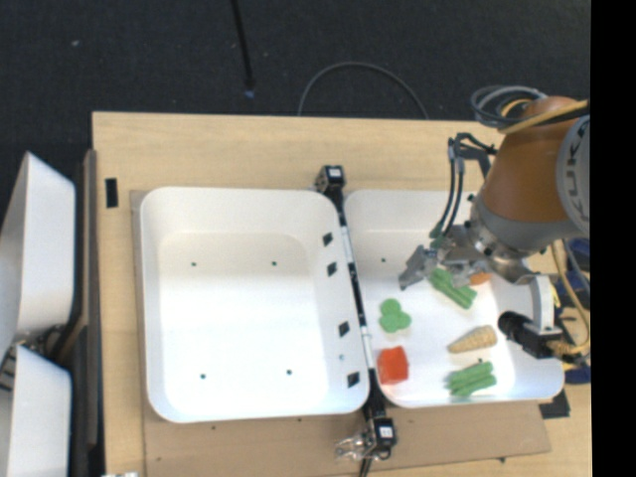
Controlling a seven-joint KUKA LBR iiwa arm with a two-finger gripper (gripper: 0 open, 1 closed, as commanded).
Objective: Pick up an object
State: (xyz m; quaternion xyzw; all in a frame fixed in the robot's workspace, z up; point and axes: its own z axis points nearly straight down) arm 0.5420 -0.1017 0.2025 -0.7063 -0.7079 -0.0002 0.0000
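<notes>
Two grey fingers of the gripper (429,268) stand apart, holding nothing, low over the right white bin (397,212), just left of a long green plastic piece (453,289). The orange-banded grey arm (527,182) reaches in from the frame's right, wrist tipped down. A red block (394,365) lies lower left.

Pale letters are seen on the grey casing of the arm (574,182), above the right-hand shallow white bin (383,217), at the right edge of the camera view; they are cut off by the frame, and what may be "U" and "K" can be made out, though this is not certain. No other text, label, number or sign can be read on the light wooden bench (219,147) or on the left-hand shallow white bin (159,266)
</notes>
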